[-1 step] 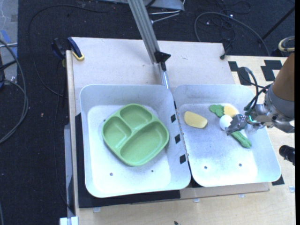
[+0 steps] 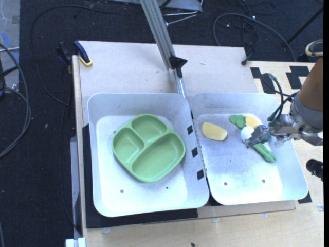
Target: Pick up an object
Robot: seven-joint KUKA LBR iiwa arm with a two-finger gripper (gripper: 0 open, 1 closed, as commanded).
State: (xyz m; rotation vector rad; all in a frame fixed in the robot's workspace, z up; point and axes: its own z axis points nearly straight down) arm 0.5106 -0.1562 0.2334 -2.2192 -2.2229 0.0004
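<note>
A: So, where does the gripper (image 2: 258,134) sit relative to anything worth grabbing?

B: Low in the right bin (image 2: 288,189), right in the small cluster at its far right side. A white ball (image 2: 247,133) lies just to its left, touching or nearly so. A green piece (image 2: 265,151) runs from under the fingers down and to the right, and a yellow piece (image 2: 253,120) with a green leaf (image 2: 237,120) sits just above.

A: Is it holding any of them?

B: I cannot tell. The fingers are too small and dark against the clutter to see whether they are apart or together, or whether anything is between them.

A: Which is the likeliest target?

B: I'd judge the green piece, since its long axis slants away lower-right from the fingertips. The yellow lump (image 2: 214,131) lies well apart to the left, alone. The green plate (image 2: 149,147) is in the left bin (image 2: 103,189), farthest off.
</note>
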